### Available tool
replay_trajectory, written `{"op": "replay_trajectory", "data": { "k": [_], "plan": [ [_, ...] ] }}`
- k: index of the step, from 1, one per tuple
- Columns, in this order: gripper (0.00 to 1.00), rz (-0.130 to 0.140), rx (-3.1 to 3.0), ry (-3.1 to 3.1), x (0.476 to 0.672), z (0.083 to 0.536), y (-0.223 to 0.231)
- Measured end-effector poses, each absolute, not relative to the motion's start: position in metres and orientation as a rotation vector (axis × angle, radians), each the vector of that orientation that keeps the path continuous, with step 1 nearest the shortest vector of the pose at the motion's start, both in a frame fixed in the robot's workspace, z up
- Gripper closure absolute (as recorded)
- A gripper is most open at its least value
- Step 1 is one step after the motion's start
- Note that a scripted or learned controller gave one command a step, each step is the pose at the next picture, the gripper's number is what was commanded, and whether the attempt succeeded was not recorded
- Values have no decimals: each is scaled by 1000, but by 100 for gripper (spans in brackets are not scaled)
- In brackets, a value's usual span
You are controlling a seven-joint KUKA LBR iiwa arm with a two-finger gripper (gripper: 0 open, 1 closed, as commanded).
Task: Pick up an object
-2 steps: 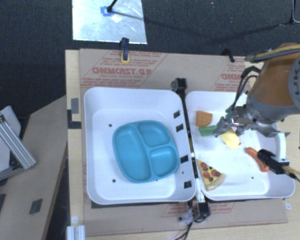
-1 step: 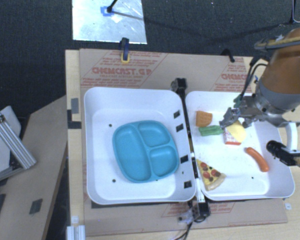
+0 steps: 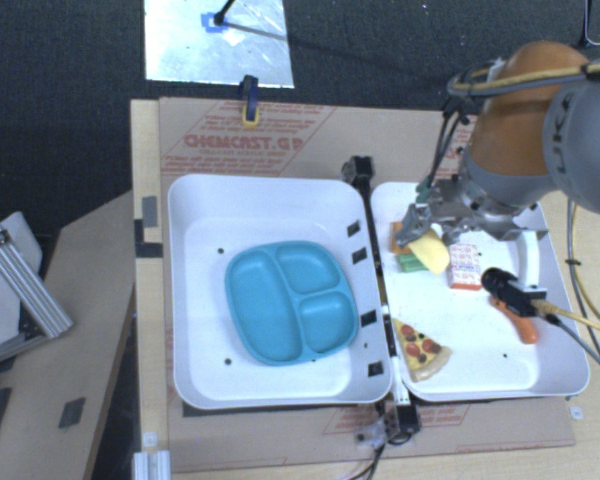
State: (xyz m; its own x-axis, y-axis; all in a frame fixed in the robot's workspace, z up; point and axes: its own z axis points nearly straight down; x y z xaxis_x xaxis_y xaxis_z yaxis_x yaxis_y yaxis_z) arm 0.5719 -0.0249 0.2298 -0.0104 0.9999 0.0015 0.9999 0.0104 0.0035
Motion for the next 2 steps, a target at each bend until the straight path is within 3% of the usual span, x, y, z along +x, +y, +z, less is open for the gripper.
{"op": "replay_trajectory", "data": {
  "k": [2],
  "plan": [
    [100,4,2211,2230,613,214,84]
  ]
}}
